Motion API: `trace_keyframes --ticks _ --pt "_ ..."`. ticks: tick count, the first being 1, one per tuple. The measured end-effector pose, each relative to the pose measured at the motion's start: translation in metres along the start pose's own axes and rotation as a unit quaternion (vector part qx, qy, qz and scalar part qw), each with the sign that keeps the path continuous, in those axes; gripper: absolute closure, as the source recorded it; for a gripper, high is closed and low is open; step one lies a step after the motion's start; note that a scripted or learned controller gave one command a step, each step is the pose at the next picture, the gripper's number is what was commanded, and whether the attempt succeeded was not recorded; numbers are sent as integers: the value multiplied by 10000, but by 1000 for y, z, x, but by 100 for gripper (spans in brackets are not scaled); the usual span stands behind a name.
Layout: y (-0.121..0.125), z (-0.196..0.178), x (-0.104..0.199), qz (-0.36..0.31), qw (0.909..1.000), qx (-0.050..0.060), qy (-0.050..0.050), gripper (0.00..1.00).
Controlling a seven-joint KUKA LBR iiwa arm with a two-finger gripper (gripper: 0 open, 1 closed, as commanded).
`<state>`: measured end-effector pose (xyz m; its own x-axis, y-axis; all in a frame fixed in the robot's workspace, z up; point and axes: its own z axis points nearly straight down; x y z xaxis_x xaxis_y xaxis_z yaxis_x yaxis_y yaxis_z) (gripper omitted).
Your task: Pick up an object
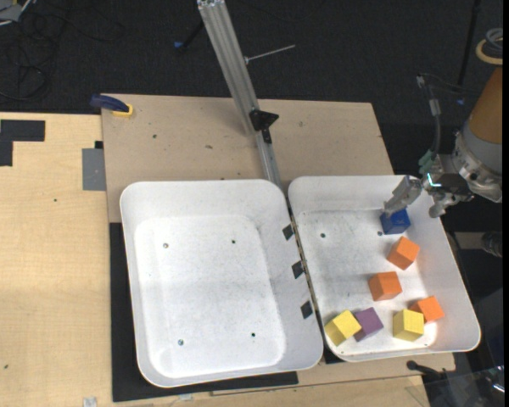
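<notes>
While the left bin (208, 282) sits bare beside it, the right bin (343, 223) carries all the blocks. Along its near edge lie a yellow block (343, 326) and a purple block (369, 320) touching, then another yellow block (408, 324) with an orange block (431, 309) against it. Two more orange blocks (385, 286) (403, 252) climb toward the far right corner, where a blue block (396, 220) lies. Above it hangs the gripper (424, 197), fingers spread apart, one finger (401, 195) just over the blue block, nothing held.
</notes>
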<state>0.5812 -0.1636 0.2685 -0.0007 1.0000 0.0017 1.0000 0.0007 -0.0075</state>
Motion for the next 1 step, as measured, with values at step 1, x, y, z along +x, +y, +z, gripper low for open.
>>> trace_keyframes --ticks 1 --pt "1 -2 0 0 10000 -22 -4 0"
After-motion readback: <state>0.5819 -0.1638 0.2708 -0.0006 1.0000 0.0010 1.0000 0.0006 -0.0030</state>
